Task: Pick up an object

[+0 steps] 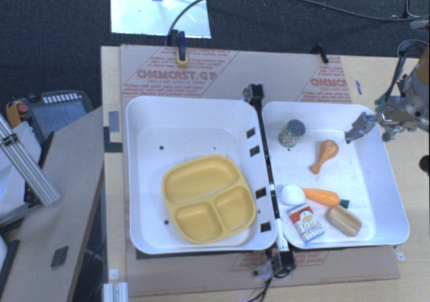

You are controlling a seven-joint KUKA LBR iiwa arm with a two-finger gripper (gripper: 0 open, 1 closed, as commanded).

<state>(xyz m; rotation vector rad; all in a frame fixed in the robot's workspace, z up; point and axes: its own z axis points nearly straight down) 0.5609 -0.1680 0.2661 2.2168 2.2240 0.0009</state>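
- The left bin (144,132) carries a yellow tray (208,198) with three compartments, lying toward the bin's 6 o'clock side; nothing sits on it.
- The right bin (386,179) has all the candidates: a can (291,133) at about 11 o'clock, a drumstick (324,155) near the centre, an egg (292,194) and a carrot (322,196) toward 7 o'clock, a carton (307,222) and a bread roll (345,220) along the 6 o'clock edge.
- Every one of them rests on the bin floor, so nothing is lifted yet.
- The pincer (363,127) hangs over the right bin's 2 o'clock corner, apart from the drumstick, the nearest item.
- Whether it is spread or pressed together I cannot tell; nothing shows in it.
- By my reading the task is at its start: choosing, descending, gripping and lifting all remain.
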